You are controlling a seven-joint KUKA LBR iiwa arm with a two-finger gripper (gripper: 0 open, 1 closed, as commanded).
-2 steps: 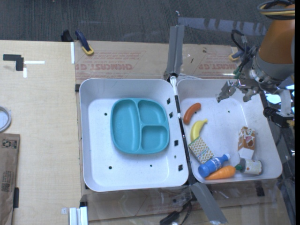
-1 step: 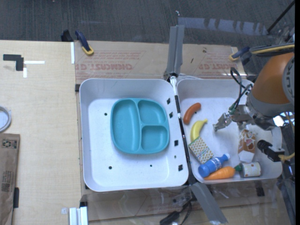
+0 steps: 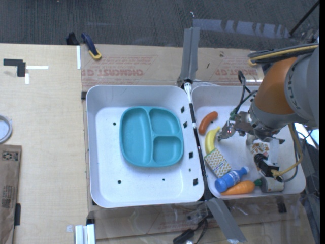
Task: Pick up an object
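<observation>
The right bin [image 3: 221, 93] holds several items. An orange-red sausage [image 3: 207, 121] lies near its left wall, with a yellow banana [image 3: 209, 140] just below it. Further down are a patterned packet [image 3: 218, 162], a blue bottle [image 3: 230, 179] and an orange carrot [image 3: 238, 188]. My gripper [image 3: 227, 131] hangs low over this bin, right beside the banana's upper end. The grey arm with its orange band [image 3: 277, 90] reaches in from the right and hides the bin's right part.
The left bin [image 3: 101, 151] carries a teal divided plate [image 3: 151, 136]. A grey post [image 3: 190, 55] stands behind the wall between the two bins. Cables [image 3: 284, 172] hang from the wrist over the right bin's lower right corner.
</observation>
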